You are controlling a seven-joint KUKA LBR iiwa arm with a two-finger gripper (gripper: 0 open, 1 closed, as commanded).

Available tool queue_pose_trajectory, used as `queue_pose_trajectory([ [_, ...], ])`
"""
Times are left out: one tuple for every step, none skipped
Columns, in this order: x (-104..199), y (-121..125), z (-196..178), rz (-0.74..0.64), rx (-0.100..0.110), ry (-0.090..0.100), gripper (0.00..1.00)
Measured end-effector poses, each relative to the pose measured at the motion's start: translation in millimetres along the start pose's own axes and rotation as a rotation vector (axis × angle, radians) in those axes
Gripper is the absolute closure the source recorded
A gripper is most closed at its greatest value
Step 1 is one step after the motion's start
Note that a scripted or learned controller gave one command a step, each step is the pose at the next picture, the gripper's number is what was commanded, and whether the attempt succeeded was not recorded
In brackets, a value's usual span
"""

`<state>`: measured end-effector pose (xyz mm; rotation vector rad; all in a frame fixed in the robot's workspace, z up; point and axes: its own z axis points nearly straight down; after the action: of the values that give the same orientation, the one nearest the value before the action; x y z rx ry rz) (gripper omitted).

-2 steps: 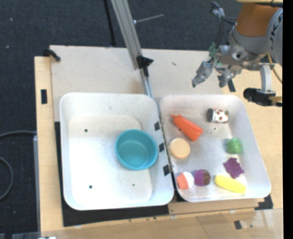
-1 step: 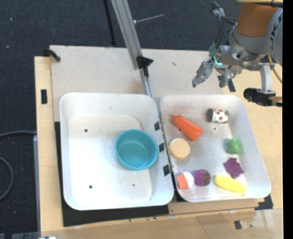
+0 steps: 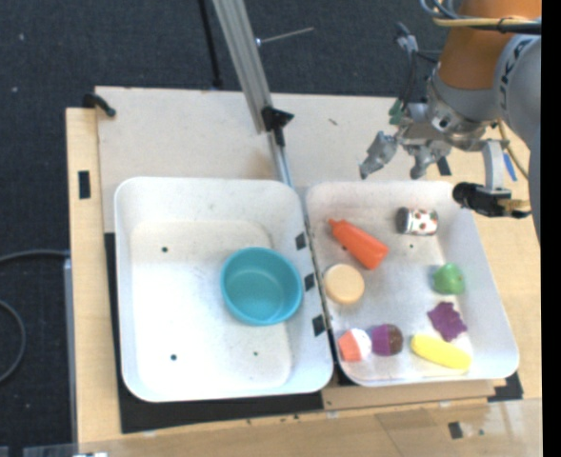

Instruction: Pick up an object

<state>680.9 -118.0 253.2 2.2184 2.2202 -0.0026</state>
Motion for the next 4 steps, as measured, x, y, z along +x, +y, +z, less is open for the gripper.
queue_pose_trajectory([
  [3.8,-7.5,59.2,0.001,0.006,0.001,0.0],
  [-2.1,-9.8,121.4,0.002,0.006,0.001,0.0],
  [-3.0,-7.0,105.4,0.004,-0.004,0.001,1.0],
  [3.3,-4.1,57.7,-0.001,-0.005,0.003,1.0],
])
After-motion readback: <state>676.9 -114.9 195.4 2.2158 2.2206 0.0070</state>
